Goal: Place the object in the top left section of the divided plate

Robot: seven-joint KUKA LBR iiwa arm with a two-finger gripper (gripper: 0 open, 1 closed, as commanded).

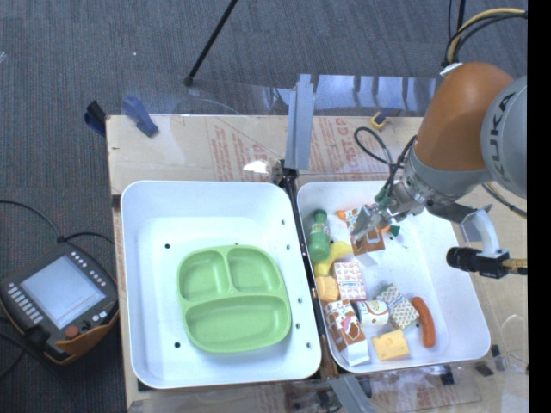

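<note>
From my screen I see the gripper [376, 221] low over the far part of the right bin [465, 317], and whether it is spread or closed I cannot tell, since the wrist blocks the tips. Just beneath and touching it in the view sits a small brown-and-white carton [368, 240] (I cannot say if it is gripped or merely lying there). Beside it are a green bottle [319, 236] and a yellow piece [341, 250]. Nearer me in that bin lie more little cartons, a cheese wedge [391, 346] and a sausage [424, 321]. The green divided plate [233, 298] rests in the middle of the left bin [146, 231], well apart from the gripper
</note>
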